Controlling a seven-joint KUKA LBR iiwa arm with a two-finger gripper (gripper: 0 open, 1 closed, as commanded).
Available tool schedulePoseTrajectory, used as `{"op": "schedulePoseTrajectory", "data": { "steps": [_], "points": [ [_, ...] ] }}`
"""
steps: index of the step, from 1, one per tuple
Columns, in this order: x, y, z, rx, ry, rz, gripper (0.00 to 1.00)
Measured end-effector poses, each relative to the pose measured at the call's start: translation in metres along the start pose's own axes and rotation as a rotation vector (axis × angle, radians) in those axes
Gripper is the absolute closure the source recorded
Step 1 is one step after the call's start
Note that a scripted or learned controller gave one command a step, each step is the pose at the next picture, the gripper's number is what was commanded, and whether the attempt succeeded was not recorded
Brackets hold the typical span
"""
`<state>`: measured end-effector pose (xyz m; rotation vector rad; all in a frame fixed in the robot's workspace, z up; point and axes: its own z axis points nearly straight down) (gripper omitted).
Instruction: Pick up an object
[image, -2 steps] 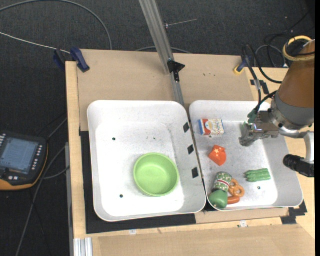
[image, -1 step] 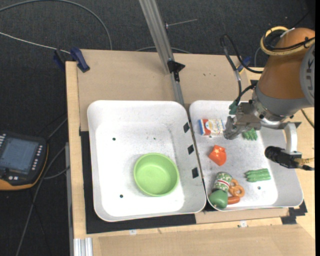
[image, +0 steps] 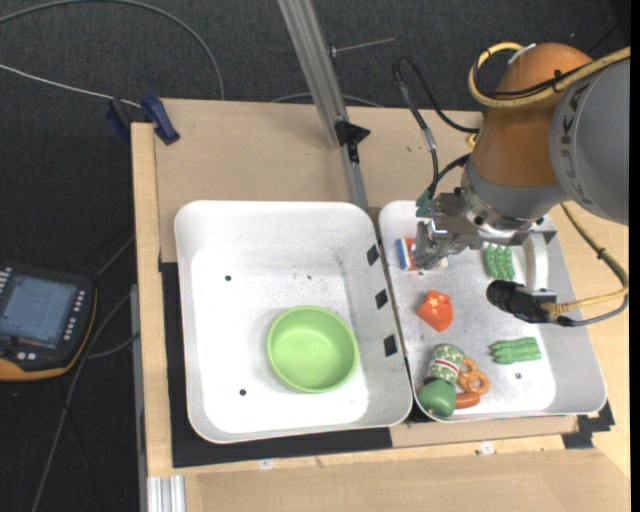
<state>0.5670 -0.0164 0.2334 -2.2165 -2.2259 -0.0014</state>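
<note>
- Two bins: the right bin (image: 575, 385) holds the orange block (image: 435, 311) (nearest candidate).
- Gripper (image: 432, 250) hangs above it; finger spread cannot be told, nothing visibly held.
- Advice: centre over the block before descending.

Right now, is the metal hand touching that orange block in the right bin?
Apart. The camera view shows bare white bin floor between the hand and the orange block, which lies nearer the camera.

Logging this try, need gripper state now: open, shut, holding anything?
Gripper: low over the right bin, above the red block; open or shut cannot be told, and nothing seen held.
</note>
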Motion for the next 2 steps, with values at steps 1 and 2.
{"op": "schedulePoseTrajectory", "data": {
  "steps": [1,2],
  "points": [
    [0.033,0.031,0.004,0.000,0.000,0.001,1.00],
    [0.087,0.058,-0.002,0.000,0.001,-0.001,1.00]
  ]
}}
